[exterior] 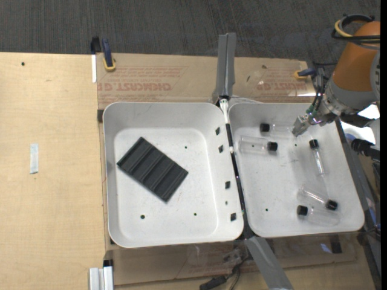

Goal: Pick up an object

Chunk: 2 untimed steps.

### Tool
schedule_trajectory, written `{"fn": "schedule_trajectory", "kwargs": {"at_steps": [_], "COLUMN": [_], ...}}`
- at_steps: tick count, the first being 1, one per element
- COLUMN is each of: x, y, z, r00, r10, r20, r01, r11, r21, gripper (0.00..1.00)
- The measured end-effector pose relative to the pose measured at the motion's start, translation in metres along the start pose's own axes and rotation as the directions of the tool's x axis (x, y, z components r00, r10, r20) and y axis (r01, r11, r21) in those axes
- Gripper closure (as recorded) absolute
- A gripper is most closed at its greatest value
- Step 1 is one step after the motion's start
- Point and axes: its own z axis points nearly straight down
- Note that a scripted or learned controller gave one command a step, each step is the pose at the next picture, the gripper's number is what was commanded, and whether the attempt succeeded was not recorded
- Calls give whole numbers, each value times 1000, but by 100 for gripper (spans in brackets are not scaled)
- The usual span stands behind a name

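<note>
The right bin (344,222) holds several clear plastic tubes with black caps. One tube (253,144) lies at the upper left, another tube (317,161) runs down the middle right, and a third tube (313,196) rests near the lower right. In the left bin (115,222) lies a dark ribbed rectangular slab (152,168), set at a slant. My gripper (300,127) hangs low over the upper part of the right bin, just right of a short capped tube (266,127) and above the middle-right tube's cap. Nothing shows between its tips.
A grey divider post (226,65) rises between the bins at the back. Cardboard (157,80) lies behind both bins, with clamps at its corners. Bare wooden bench (48,162) spreads to the left. The arm's orange band (354,65) stands at the upper right.
</note>
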Motion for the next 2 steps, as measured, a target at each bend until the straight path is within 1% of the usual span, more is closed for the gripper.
{"fn": "schedule_trajectory", "kwargs": {"at_steps": [2], "x": [0], "y": [0], "z": [0], "r00": [1000], "r10": [0], "r20": [0], "r01": [0], "r11": [1000], "r21": [0], "gripper": [0]}}
